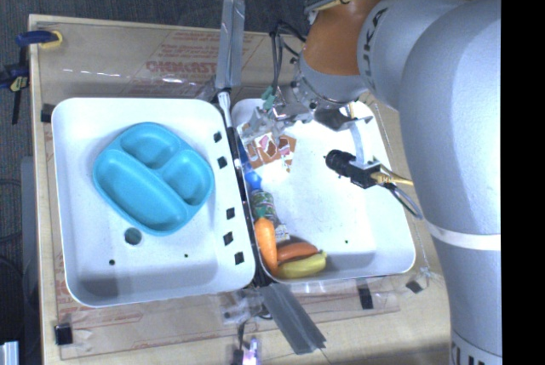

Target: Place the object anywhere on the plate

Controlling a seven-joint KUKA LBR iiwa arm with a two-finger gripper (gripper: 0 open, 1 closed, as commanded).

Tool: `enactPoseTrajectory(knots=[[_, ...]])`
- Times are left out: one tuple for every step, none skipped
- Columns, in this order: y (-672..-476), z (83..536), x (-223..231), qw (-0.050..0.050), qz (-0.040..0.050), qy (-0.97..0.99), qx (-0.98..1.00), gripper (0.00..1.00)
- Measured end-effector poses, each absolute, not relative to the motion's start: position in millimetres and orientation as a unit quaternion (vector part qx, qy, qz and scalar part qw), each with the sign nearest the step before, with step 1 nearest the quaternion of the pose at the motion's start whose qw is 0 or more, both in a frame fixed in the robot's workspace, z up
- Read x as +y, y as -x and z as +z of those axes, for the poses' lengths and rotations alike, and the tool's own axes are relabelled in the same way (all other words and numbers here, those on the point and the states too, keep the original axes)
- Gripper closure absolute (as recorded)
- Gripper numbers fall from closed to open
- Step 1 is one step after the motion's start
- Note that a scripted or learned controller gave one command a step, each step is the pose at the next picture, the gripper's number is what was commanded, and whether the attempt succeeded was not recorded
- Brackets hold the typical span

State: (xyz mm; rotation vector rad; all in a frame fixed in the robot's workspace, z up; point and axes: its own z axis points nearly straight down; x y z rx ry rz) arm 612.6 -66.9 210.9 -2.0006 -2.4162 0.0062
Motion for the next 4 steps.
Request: enactPoseTrajectory(knots=[[-629.6, 203.3, 0.8, 0.001, 0.0014, 0.565, -0.825, 1.0], [-580.6, 372.7, -7.6, 0.002, 0.0017, 0.629, -0.777, 1.0], [-628.2, 194.5, 35.5, 0.003, 0.0029, 0.553, -0.833, 1.0], [-628.4, 195.1, 35.3, 0.003, 0.0026, 0.554, -0.833, 0.0]])
